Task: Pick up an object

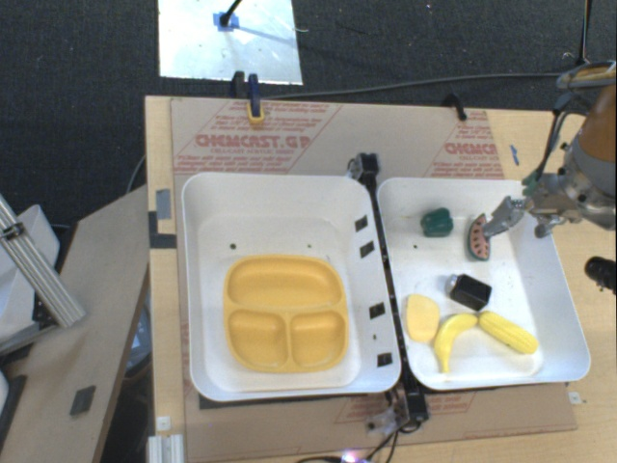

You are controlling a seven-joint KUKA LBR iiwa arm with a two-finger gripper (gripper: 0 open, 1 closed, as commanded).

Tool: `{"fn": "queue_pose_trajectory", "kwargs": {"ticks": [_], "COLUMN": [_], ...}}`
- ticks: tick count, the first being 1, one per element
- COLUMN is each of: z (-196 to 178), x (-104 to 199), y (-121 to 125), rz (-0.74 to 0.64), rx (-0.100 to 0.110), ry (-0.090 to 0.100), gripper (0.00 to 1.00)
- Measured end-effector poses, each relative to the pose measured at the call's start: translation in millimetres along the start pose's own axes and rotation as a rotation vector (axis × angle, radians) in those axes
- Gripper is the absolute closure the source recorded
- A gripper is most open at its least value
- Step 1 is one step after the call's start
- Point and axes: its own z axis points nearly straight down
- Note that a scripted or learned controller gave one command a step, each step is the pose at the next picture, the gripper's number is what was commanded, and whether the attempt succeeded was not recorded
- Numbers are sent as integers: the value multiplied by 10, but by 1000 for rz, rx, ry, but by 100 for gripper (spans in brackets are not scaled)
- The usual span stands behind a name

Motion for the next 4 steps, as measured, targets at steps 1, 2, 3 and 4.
{"fn": "queue_pose_trajectory", "kwargs": {"ticks": [1, 2, 3, 4], "z": [-74, 377, 942, 1519], "x": [7, 85, 96, 168], "y": [21, 14, -73, -126], "rz": [-3, -2, -1, -1], "rx": [-12, -9, -9, -8], "ry": [-2, -1, -1, 0], "gripper": [0, 0, 0, 0]}}
